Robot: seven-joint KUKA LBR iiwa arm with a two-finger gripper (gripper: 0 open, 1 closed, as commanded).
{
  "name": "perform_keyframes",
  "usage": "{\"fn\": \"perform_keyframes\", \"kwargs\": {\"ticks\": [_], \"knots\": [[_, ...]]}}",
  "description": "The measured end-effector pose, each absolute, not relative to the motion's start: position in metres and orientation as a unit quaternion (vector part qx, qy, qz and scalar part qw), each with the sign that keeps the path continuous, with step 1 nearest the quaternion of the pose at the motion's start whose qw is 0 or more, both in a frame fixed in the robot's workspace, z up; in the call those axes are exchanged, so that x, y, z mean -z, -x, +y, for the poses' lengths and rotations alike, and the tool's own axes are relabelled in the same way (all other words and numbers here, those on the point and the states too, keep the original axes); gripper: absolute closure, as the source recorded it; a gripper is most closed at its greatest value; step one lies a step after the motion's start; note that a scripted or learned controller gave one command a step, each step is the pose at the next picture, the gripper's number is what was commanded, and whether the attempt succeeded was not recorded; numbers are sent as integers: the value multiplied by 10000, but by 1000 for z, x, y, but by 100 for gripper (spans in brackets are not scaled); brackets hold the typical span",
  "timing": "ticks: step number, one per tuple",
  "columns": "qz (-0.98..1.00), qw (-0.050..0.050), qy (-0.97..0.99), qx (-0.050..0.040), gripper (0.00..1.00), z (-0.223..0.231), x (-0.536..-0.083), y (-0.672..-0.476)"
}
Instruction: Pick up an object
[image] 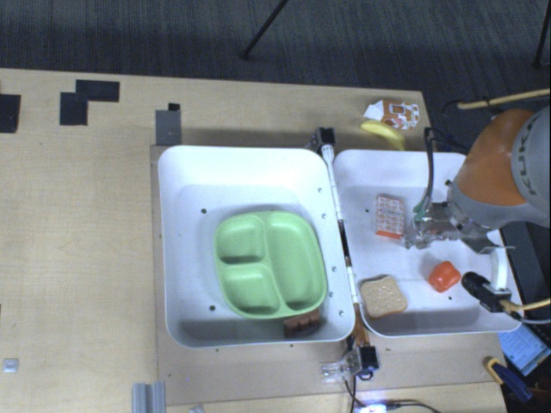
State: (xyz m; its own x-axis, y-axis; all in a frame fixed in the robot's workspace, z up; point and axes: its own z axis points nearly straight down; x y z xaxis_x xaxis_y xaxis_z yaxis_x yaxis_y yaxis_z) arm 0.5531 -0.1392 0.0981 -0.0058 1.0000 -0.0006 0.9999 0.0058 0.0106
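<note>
Wooden bench (77, 256), two bins. Your gripper (419, 232) low in right bin (430, 321), jaw state unclear. Wafer (389, 216) just beside it, orange block (444, 275) and toast (383, 296) near. Risk: descent nudges wafer away, grasp closes empty.

You are looking at a pale green divided plate (270, 263) lying in a white bin (185, 231). An orange-red block (444, 275) and a tan bread slice (383, 296) are showing beside it.
</note>
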Motion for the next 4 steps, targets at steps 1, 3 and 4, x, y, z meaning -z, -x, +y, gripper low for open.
{"fn": "perform_keyframes", "kwargs": {"ticks": [1, 3, 4], "knots": [[7091, 39, -7050, -34, 0, -139, -98, -553], [7090, 46, -7052, -42, 100, -92, -98, -546], [7088, -69, -7053, 31, 100, -204, -86, -667]]}}
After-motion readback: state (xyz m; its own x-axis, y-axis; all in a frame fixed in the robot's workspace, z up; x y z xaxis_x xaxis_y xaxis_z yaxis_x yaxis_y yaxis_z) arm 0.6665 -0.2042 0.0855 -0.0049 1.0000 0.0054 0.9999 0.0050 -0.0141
